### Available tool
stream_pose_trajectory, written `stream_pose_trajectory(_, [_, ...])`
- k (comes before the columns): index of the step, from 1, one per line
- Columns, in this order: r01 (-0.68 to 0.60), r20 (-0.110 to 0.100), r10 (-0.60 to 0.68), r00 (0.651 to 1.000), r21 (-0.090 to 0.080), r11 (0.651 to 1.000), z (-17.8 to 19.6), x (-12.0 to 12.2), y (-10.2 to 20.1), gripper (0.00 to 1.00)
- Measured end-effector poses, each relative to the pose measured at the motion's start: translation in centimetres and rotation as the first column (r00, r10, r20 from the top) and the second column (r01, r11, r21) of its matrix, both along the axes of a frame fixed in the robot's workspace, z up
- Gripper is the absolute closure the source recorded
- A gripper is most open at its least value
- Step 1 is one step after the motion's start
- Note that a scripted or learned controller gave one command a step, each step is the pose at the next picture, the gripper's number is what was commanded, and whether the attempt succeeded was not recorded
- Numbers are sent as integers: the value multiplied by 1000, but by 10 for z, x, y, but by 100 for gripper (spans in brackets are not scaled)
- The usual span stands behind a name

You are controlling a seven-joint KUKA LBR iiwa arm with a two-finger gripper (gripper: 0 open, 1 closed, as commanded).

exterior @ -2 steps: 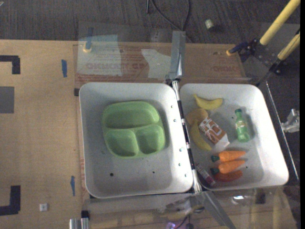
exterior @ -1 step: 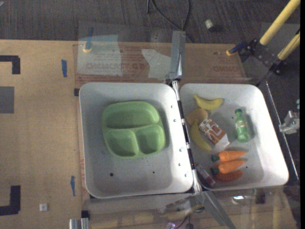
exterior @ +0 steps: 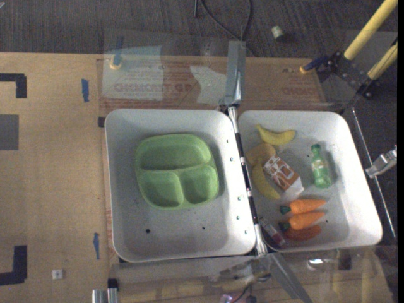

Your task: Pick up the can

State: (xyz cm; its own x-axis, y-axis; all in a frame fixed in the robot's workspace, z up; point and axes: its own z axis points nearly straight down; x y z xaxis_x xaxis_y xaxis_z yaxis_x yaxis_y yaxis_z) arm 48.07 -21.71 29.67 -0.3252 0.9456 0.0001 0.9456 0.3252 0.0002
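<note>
Can (exterior: 273, 232), one, lies on its side in the right bin's (exterior: 353, 137) front-left corner, beside the divider. A pale metal part at the view's right edge may be the end effector (exterior: 382, 163); its opening cannot be told. Can well apart from it, across the bin. Same bin: two bananas (exterior: 276, 134), one carton (exterior: 283, 174), one green bottle (exterior: 320, 166), three carrots (exterior: 304, 219). Left bin (exterior: 120, 188): one green divided plate (exterior: 177, 170).

A tan bench (exterior: 50, 188) carries blue tape marks (exterior: 84, 90) and black squares (exterior: 15, 85). Beyond it lies dark grey carpet (exterior: 126, 11), crossed by a black cable (exterior: 224, 5). Yellow poles (exterior: 375, 21) slant at upper right.
</note>
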Motion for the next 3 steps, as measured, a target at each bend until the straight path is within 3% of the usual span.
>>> stream_pose_trajectory(1, [-249, 1, 249, 969, 0, 969, -7, 0, -6, 100])
stream_pose_trajectory(2, [-146, 3, 146, 989, -3, 989, 110, 0, -7, 100])
stream_pose_trajectory(3, [-244, 5, 244, 970, -5, 970, 139, 10, 24, 100])
